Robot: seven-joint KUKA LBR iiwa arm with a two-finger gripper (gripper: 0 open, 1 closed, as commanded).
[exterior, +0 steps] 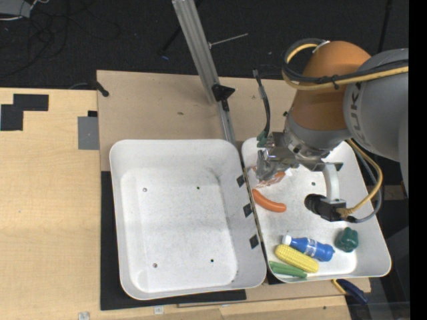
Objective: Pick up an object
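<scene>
Item: loose toy pieces in the right bin (373,262), none yet in my grasp.

Orange carrot-like piece (269,203) lies on the bin floor near the left wall, just below my gripper (270,167), which hangs low over the bin's upper left part, probably to reach whatever lies there. Something reddish sits at my fingertips; I cannot tell what it is, nor whether my jaws are wide or closed on it. Further down: a blue bottle (312,247), touching it a yellow corn cob (297,259), a green pod (287,269) along the bottom wall, a dark green piece (346,239) to the right. These sit clustered in the lower corner, apart from my reach. The left bin (133,155) adjoins.
</scene>
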